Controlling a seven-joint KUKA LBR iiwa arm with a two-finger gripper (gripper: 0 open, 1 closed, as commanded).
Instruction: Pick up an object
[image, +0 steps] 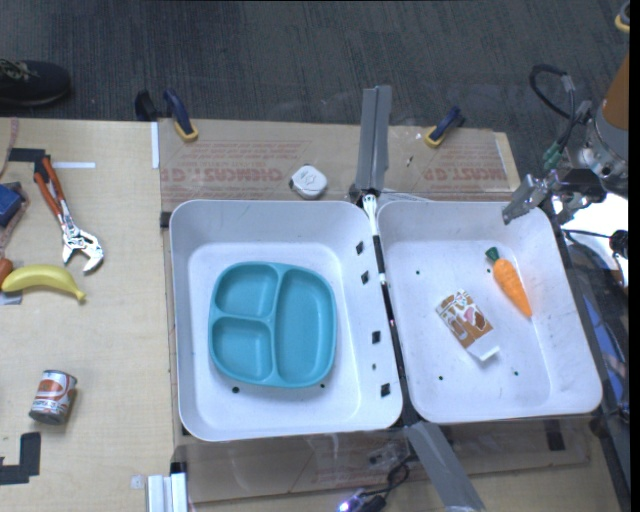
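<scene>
Camera view: both white bins are seen from above at a slant; the arm is entered from the right edge.
Gripper (541, 197): poised over the far right corner of the right bin (440, 395), above the rim; the two fingers are seen spread apart, with nothing between them.
Candidate objects: a toy carrot (512, 284) lies in the right bin toward its right wall, green top pointed to the far side; a small snack packet (467, 322) lies flat near the bin's middle, just beside the carrot but apart from it.
Left bin (190, 300): occupied by a teal divided plate (272, 324), lying flat; judged a poor target for a two-finger grasp.
Off-bin items: a banana (42, 281), a wrench (66, 222) and a small can (52, 395) are noted on the bench to the left, well apart from the arm.
Step in hand: approach, not yet a grasp.
Advice: the carrot is judged the nearest and best target. The jaws should be turned across its narrow width, not along its length, and centred on the thick orange part.
Risk: the tapered body may slip out if pinched near the tip; the nearby bin wall may foul a finger.
Packet note: it lies flat and thin, so an edge pinch would be needed.
</scene>
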